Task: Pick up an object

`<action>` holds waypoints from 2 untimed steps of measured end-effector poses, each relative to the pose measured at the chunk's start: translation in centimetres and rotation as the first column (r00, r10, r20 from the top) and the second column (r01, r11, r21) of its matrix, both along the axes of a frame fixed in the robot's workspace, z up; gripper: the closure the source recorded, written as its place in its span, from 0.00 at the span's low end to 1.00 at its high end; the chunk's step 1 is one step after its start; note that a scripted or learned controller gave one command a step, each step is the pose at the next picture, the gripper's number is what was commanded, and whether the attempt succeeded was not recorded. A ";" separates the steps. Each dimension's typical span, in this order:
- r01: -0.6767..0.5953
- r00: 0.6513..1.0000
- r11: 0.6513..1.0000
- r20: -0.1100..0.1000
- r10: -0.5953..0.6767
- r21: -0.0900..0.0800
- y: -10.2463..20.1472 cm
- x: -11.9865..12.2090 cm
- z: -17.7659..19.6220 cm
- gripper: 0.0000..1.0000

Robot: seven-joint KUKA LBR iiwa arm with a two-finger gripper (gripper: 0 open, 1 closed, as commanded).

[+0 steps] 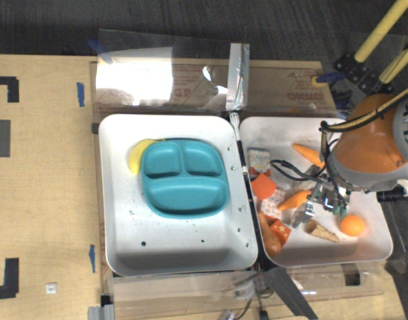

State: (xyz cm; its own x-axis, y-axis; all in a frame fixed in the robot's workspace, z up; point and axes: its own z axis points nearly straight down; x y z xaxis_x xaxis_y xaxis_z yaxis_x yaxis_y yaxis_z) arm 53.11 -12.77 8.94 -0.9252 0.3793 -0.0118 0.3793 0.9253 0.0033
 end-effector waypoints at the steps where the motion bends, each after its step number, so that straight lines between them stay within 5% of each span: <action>1: -0.030 1.000 1.000 -0.002 0.030 0.000 -1.9 8.4 4.0 0.00; 2: -0.019 1.000 1.000 -0.004 0.019 -0.001 -5.7 6.7 -0.1 0.00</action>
